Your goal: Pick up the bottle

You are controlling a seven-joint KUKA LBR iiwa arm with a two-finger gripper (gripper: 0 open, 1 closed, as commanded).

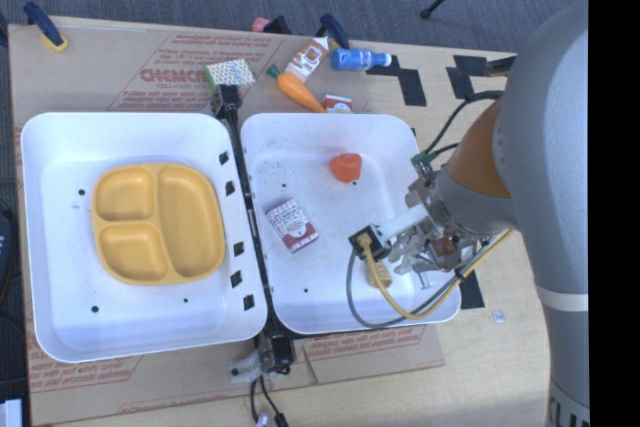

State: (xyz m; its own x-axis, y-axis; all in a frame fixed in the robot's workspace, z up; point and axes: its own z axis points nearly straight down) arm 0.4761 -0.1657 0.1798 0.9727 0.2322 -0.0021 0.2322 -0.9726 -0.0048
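A small blue bottle (360,60) lies on its side on the cardboard behind the right bin (300,310). Just to its left lies a white bottle with an orange label (308,58), also outside the bins. My gripper (397,258) hangs low over the front right corner of the right bin, far from both bottles. Black and yellow cables loop below it, and the wrist hides much of it. No bottle lies under or beside the gripper.
In the right bin lie a red fruit-like object (346,167) and a small printed carton (291,224). The left bin (60,325) holds a yellow divided plate (158,221). An orange carrot (298,92) and a patterned packet (230,73) lie behind the bins.
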